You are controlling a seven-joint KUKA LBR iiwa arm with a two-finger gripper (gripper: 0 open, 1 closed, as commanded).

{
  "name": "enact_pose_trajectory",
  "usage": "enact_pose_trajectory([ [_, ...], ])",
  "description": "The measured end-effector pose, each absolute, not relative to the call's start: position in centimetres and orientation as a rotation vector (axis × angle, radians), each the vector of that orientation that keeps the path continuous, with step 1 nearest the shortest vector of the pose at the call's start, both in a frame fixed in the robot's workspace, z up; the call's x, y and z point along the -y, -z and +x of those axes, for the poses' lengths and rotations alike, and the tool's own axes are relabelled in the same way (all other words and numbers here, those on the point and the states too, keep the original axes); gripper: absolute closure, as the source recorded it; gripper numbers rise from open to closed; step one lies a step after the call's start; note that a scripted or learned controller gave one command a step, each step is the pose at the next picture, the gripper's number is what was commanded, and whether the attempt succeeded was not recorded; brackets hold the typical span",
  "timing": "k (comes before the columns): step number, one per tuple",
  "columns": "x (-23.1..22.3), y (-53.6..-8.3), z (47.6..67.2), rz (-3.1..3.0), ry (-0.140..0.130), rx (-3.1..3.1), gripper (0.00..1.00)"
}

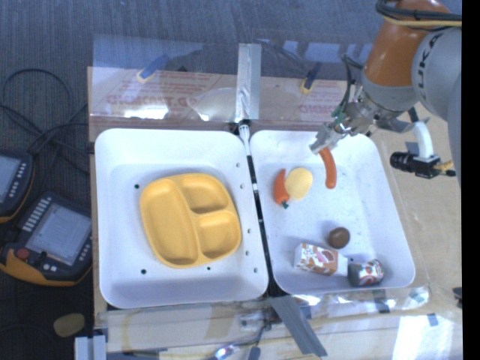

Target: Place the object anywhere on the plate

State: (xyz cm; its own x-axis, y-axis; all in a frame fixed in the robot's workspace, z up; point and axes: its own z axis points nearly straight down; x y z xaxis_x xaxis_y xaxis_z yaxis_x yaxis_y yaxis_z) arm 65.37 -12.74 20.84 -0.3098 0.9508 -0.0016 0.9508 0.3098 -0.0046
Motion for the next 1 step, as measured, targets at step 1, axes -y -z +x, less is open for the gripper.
enact_pose_trajectory([
  [1, 3.9, -24.78, 61.18, -1.613, -0.003, 2.693, 1.0],
])
